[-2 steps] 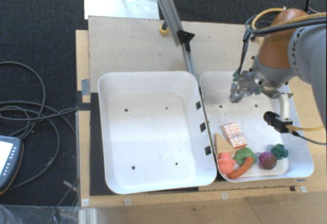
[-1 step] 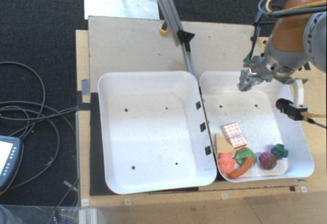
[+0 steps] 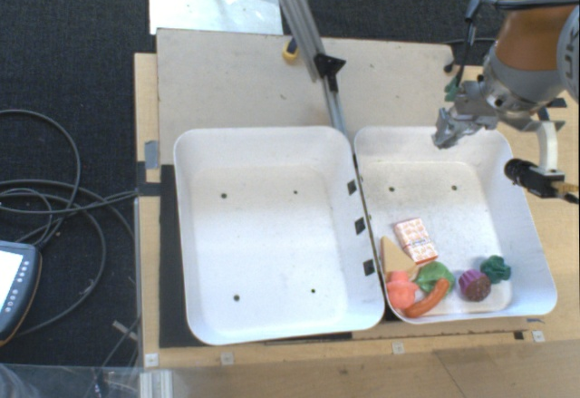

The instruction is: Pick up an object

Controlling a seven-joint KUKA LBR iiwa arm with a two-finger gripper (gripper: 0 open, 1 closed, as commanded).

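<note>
A fixed camera looks down at a slant on a bench (image 3: 299,83) bearing two shallow white bins side by side. At the far left, off the bench, black cables (image 3: 54,197) loop over dark carpet beside the corner of a handheld screen (image 3: 14,283). The left bin (image 3: 195,160) shows a bare white floor with a few small dark dots. A grey metal pole (image 3: 304,20) slants down from the top of the view to the point where the two bins meet.

The right bin (image 3: 526,233) holds a cluster of small objects in its near part. From left to right these are: a tan wedge (image 3: 393,256), an orange-red rounded piece (image 3: 400,288), an orange carrot-like stick (image 3: 429,297), a small pink and white box (image 3: 415,239) whose printing is too small to read, a leafy green piece (image 3: 434,276), a dark purple round piece (image 3: 474,285) and a dark green piece (image 3: 496,268).

The gripper (image 3: 448,131) hangs over the far edge of the right bin, well apart from the cluster. Nothing is visible in it, and how far it is open cannot be told. Above it is the arm's orange band (image 3: 535,24).
</note>
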